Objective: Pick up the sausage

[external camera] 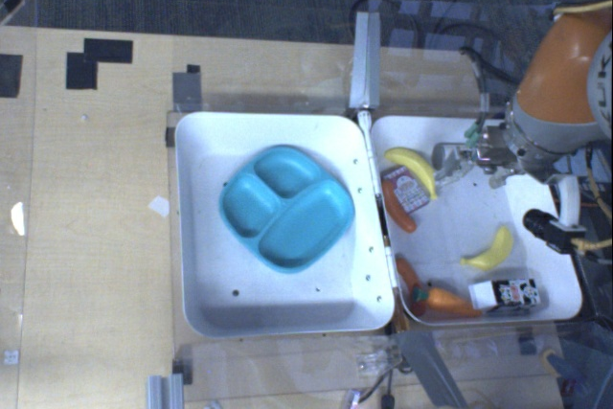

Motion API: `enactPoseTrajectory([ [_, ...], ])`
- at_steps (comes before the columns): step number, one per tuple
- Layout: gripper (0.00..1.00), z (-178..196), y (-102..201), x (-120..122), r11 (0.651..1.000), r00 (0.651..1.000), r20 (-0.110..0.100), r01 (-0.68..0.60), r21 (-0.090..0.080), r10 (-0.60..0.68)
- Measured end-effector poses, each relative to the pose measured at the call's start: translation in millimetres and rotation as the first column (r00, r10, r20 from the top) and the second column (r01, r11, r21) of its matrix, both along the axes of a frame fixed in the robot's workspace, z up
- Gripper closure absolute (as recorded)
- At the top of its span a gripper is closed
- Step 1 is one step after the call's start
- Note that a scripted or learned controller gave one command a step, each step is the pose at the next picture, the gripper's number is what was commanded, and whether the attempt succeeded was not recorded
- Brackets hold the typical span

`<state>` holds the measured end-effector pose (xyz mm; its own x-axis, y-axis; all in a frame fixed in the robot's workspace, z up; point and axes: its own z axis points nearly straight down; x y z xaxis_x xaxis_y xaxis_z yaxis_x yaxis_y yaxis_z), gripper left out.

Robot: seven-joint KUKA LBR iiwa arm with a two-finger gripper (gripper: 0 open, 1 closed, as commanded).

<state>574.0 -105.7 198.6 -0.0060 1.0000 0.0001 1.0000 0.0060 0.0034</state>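
Overhead, the table (86, 206) carries two shallow white bins side by side. The left bin (206, 297) holds a blue divided plate (287, 208), sitting roughly at its centre. The right bin (536, 206) holds the loose items. The sausage (399, 206), reddish-brown, lies along that bin's left wall in the upper half, and a small packet (410, 190) with a printed label lies on top of its upper part. A yellow banana (415, 167) curves just above and to the right of the packet, touching or nearly touching it. A second banana (490, 249) lies well apart, toward the lower right of the bin. Along the bottom wall sit a carrot (448, 301), a dark red piece (406, 271) next to it in the bottom-left corner, and a small white box with dark print (508, 293) to the carrot's right. The grey arm with its orange band (565, 62) enters over the top-right corner of the right bin. Its pincer (458, 158) hangs above the upper part of that bin, near the first banana and apart from the sausage; whether it is spread or closed cannot be told from this angle.
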Motion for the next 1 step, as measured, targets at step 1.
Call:
enactPoseTrajectory([
  [1, 0.0, -109.4, 16.4, -64.4, 0.996, 0.996, 0.009, -0.084, -0.001, 0.084],
])
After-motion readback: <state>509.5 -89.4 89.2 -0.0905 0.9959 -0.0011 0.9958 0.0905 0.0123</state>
